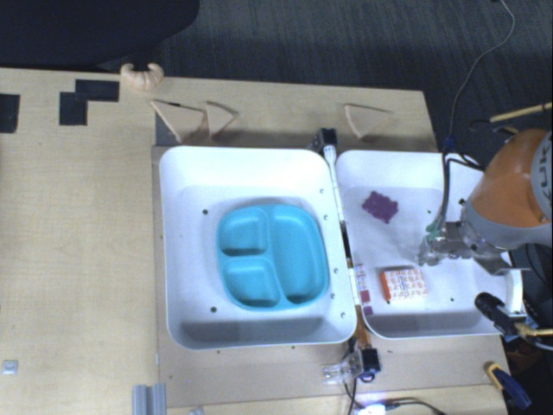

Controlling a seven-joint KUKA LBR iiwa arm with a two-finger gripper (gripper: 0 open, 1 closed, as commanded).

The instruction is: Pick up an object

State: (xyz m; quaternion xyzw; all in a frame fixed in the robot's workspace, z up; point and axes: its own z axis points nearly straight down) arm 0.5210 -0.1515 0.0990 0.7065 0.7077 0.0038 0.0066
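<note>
In the right bin (406,322) lie a small purple object (380,206) toward the back and a red-and-white packet (403,284) near the front wall. My gripper (435,251) hangs low over the bin's right half, just right of and slightly behind the packet, and well forward of the purple object. Nothing shows between its fingers. The arm's orange band (511,188) rises behind it at the right edge.
The left bin (186,232) holds a blue sectioned tray (272,253). A black divider strip (333,197) runs between the bins. Cables and clips sit at the bench's front edge (363,366). A thin cable crosses above the right bin's back corner.
</note>
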